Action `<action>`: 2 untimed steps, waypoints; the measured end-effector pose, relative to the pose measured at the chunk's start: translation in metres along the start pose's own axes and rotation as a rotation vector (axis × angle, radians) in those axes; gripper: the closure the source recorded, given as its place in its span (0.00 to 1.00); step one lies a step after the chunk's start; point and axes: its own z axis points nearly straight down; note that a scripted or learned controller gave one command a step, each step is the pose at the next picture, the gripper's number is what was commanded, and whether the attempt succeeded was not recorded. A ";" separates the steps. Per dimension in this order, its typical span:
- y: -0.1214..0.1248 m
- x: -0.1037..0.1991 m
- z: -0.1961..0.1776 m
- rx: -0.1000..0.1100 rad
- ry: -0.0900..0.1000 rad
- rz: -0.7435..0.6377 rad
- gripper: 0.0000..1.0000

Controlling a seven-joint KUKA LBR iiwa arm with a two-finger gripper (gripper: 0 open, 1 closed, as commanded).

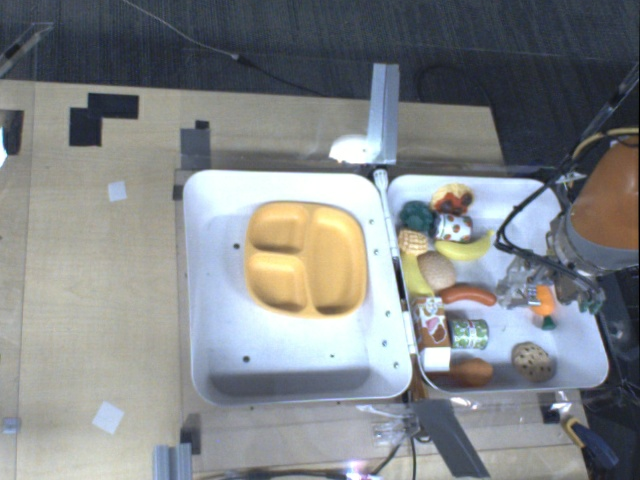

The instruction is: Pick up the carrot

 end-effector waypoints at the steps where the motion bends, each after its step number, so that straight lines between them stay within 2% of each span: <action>1: 0.031 0.032 -0.063 -0.001 0.015 0.313 1.00; 2: 0.088 0.042 -0.099 -0.001 0.015 0.547 1.00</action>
